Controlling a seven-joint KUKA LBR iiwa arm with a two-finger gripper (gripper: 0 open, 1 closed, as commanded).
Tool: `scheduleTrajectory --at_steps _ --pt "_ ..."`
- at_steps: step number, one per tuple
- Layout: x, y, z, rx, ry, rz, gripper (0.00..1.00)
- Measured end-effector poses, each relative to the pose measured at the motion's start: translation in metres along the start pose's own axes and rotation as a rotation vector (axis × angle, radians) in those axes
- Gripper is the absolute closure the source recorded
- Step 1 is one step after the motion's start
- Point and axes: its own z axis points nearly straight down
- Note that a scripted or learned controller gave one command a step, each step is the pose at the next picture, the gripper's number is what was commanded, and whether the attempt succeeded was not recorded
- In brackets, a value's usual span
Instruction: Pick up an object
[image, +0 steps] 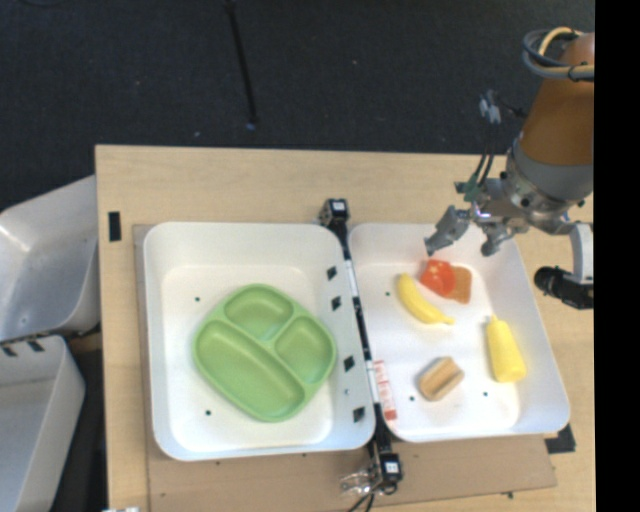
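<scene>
My gripper hangs over the back of the right bin, open, with nothing between its two grey fingers. Just below it lies a red and orange piece. A yellow banana lies beside that piece on its left. A yellow cob-shaped object rests near the bin's right side. A small tan bread roll sits toward the bin's front. The arm's orange band shows at the upper right.
The left bin holds a green divided plate. A black clip sits where the bins meet at the back. The wooden bench extends behind the bins. White casings stand at the far left.
</scene>
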Motion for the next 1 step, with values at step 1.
scheduleTrajectory --at_steps 1 --pt "0.0034 -0.0041 0.0611 0.005 -0.001 0.001 0.00"
